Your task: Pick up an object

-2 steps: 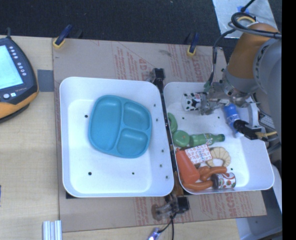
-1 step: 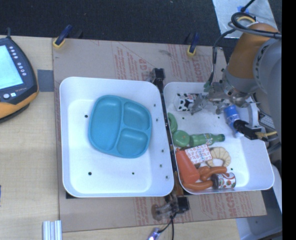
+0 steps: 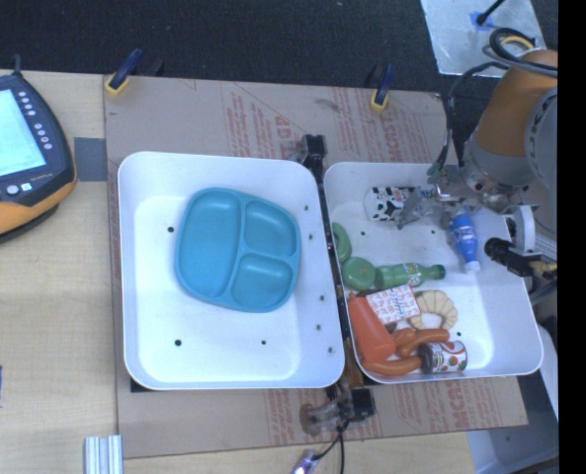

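The right bin (image 3: pixel 505 314) holds several small objects. A black-and-white cow toy (image 3: pixel 384 202) lies at its back left, and my gripper (image 3: pixel 418 208) sits low just to the right of it, close to or touching it. A small blue bottle (image 3: pixel 462 239) lies just right of the gripper. In the middle lies a green bottle (image 3: pixel 408 274), with a green rounded piece (image 3: pixel 341 243) to its left. Toward the front are a red-and-white packet (image 3: pixel 394 304), a tan pastry-shaped toy (image 3: pixel 438 309), an orange curved toy (image 3: pixel 383 349) and a small can (image 3: pixel 451 356).
The left bin (image 3: pixel 149 294) holds a blue divided plate (image 3: pixel 239 250). A tablet in an orange case (image 3: pixel 16 156) lies on the bench at far left. Clamps (image 3: pixel 123 71) hold the cardboard at the back. The arm's orange band (image 3: pixel 515 97) rises at the right.
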You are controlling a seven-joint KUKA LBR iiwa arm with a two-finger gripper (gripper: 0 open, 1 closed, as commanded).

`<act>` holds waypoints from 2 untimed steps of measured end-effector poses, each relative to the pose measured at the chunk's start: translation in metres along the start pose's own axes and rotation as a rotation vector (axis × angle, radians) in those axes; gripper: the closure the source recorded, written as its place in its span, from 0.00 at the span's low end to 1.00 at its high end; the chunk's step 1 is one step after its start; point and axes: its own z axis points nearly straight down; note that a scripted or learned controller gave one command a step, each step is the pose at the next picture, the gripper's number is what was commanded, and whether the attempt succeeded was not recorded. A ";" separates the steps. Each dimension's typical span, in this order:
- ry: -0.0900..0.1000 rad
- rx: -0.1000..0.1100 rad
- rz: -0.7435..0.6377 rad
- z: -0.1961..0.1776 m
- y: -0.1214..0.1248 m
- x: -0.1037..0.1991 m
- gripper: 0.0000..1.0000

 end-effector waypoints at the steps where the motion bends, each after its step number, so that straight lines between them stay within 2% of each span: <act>1: -0.015 -0.005 0.005 0.000 -0.001 0.011 0.00; 2: 0.014 0.004 -0.004 0.001 0.001 -0.009 0.00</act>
